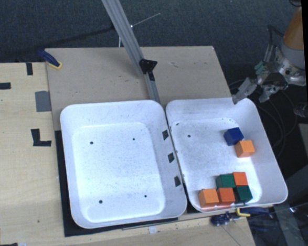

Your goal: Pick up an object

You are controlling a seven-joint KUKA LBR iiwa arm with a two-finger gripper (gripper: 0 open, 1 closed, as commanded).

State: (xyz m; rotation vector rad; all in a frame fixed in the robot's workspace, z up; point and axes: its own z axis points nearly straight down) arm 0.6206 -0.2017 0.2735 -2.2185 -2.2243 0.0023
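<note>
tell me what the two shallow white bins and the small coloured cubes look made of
Shallow white bins: likely moulded plastic, with rounded corners, a thin rolled rim and a speckled, scuffed matte surface.
Small coloured cubes: probably painted wood or solid plastic, with sharp edges and flat, even colour in blue, orange and green; the view cannot settle which.

A pale wooden desk [98, 79] with black tape marks [38, 137] stands on dark blue carpet [41, 20]; a grey metal pole [126, 32] slants across it.
</note>
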